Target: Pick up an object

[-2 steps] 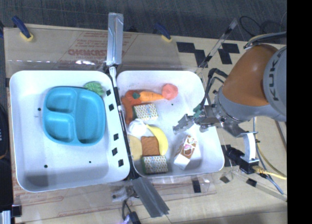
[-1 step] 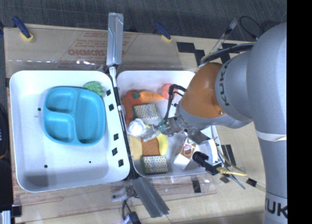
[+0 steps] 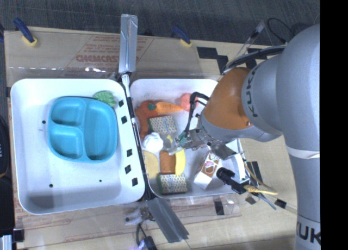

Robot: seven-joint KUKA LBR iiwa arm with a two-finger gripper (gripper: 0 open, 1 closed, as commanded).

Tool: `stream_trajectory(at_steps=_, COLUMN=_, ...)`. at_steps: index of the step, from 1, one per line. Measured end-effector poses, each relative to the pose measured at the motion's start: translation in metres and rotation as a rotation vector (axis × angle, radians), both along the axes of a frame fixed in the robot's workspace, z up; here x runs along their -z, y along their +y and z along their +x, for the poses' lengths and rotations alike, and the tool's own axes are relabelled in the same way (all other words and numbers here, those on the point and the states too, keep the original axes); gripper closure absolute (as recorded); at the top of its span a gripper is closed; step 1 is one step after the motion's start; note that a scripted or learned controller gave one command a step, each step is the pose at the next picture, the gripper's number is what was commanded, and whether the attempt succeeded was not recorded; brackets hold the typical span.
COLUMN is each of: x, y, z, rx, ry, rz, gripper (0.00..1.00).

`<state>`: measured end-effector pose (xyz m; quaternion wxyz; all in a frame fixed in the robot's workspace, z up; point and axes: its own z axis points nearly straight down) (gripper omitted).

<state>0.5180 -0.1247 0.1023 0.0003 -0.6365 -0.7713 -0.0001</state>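
Observation:
My gripper [image 3: 181,142] reaches down into the middle of the right bin [image 3: 163,87], under the orange band of the wrist. It hangs over a cluster of items: a white round object [image 3: 153,142], a speckled sponge block [image 3: 163,124], an orange block [image 3: 167,163] and a yellow piece [image 3: 180,161]. I cannot make out anything held in it. An orange carrot-like toy [image 3: 157,107] and a pink item [image 3: 185,100] lie at the far side of the bin. A second speckled block [image 3: 173,183] rests near the front wall. A small white and brown carton [image 3: 207,169] sits just right of the gripper.
The left bin [image 3: 27,135] holds a blue divided plate [image 3: 83,129] and a small green item [image 3: 107,98] at its back right corner. The bulky grey arm covers the right part of the right bin. A metal divider [image 3: 128,39] stands between the bins at the back.

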Motion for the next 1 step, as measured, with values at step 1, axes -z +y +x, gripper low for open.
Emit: stream_trajectory(at_steps=1, x=-0.1419, y=0.0421, z=0.0533, rx=0.085, ry=0.0, rz=0.0, gripper=1.0)
